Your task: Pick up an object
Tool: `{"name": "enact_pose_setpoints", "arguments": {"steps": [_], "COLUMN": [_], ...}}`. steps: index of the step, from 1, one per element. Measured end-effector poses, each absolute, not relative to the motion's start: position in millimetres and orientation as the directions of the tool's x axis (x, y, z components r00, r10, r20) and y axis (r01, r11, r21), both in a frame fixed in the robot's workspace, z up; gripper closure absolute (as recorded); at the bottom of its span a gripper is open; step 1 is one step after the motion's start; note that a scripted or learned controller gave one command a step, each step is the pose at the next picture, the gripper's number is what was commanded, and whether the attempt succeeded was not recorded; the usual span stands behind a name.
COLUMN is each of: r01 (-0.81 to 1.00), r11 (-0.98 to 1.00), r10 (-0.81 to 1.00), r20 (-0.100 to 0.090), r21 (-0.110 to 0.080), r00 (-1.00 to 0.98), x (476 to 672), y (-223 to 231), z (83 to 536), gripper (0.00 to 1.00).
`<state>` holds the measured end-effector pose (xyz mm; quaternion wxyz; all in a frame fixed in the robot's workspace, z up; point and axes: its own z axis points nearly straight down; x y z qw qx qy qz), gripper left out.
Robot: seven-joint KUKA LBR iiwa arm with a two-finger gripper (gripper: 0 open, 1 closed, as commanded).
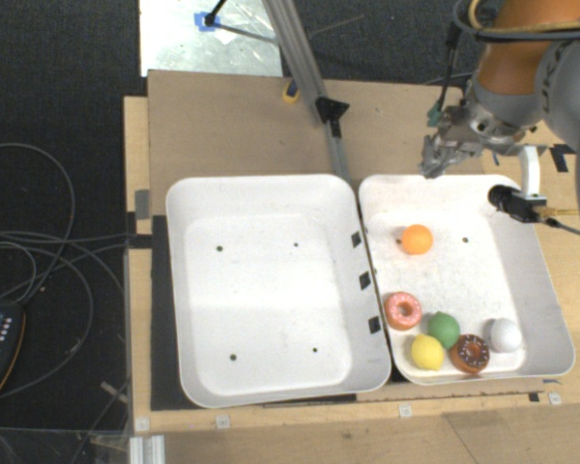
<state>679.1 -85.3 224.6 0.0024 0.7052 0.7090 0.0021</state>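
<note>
Here, the overhead camera looks down on two white bins. The left bin holds nothing; the right bin holds an orange ball alone near its middle, and a cluster at the near edge: pink doughnut, green ball, yellow lemon-like fruit, chocolate doughnut, white ball. The gripper hangs above the right bin's far rim, carrying nothing, probably poised to descend.

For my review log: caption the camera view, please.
End effector above right bin's far rim; orange ball and five toys lie inside.
</note>
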Motion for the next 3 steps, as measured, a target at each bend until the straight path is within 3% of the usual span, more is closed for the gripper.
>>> {"name": "enact_pose_setpoints", "arguments": {"steps": [2, 3], "r01": [1.0, 1.0], "r11": [0.01, 0.011], "r10": [1.0, 1.0], "r20": [0.003, 0.003], "r21": [0.002, 0.0], "r00": [-0.01, -0.011], "x": [657.3, 633.5], "y": [16, 65], "z": [230, 241], "gripper": [1.0, 1.0]}}
